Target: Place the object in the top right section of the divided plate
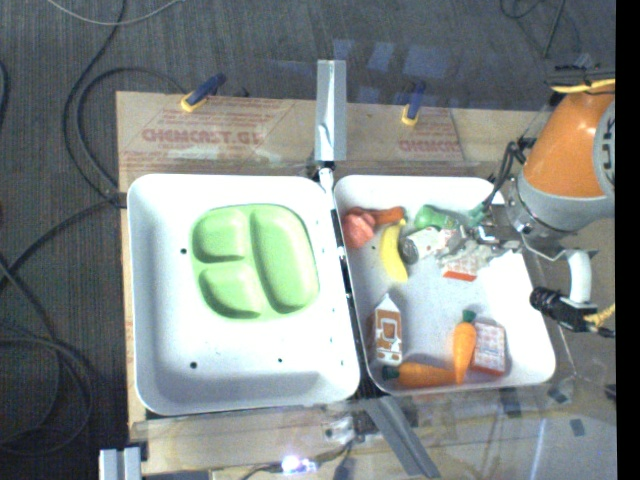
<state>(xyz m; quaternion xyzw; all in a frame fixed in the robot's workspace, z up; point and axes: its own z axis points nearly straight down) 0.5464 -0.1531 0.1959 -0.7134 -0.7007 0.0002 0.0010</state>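
The left bin [150,368] holds the green divided plate [256,260], which lies a little up and left of the bin's middle, its three sections all bare green. A metal post [330,113] stands behind the seam where the two bins meet, and two clamps — one at the left [202,91], one at the right [411,105] — pinch the cardboard sheet [230,133] under the bins.

The right bin [520,298] carries the loose things. At its upper left a pinkish-red piece [358,226] lies beside a yellow banana [393,253], the two nearly touching. Lower down, a small brown-and-white carton [388,332] stands near the left wall, and an orange piece [422,375] lies along the front wall just below it. A carrot [463,346] stands tilted to the right of that, touching a red-and-white packet [489,348].

Up at the bin's back, a green item [436,215] and a small white-and-dark object [425,241] sit just by the gripper [472,236], which is low over a red-and-white label [462,265]. Whether the fingers are spread or closed — or around anything — I cannot tell; the metal there is a blur. The arm [572,163] comes in from the right, its orange band above the bin's far corner.
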